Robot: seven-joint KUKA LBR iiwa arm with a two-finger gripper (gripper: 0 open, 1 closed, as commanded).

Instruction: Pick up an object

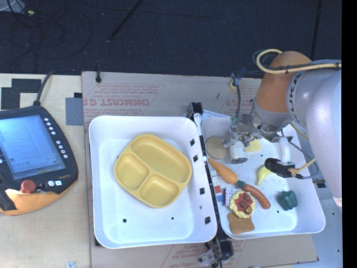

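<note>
My gripper (pixel 238 151) is low in the back left part of the right bin (pixel 313 223), reaching down from the grey arm with the orange band. It sits just right of a tan round disc (pixel 215 147) and left of a pale yellow piece (pixel 254 146). An orange carrot (pixel 225 172) lies just in front of it. Further forward lie a yellow banana-like piece (pixel 263 176), a sausage (pixel 260 196), a small pizza-like toy (pixel 243 204), a brown toast slice (pixel 240 224) and a green pepper (pixel 288 200). I see nothing held between the fingers.
The left bin (pixel 111 225) holds a yellow divided plate (pixel 153 170). A few small red and blue blocks (pixel 227 195) lie by the wall between the two bins. A control tablet (pixel 30 155) rests on the bench at far left.
</note>
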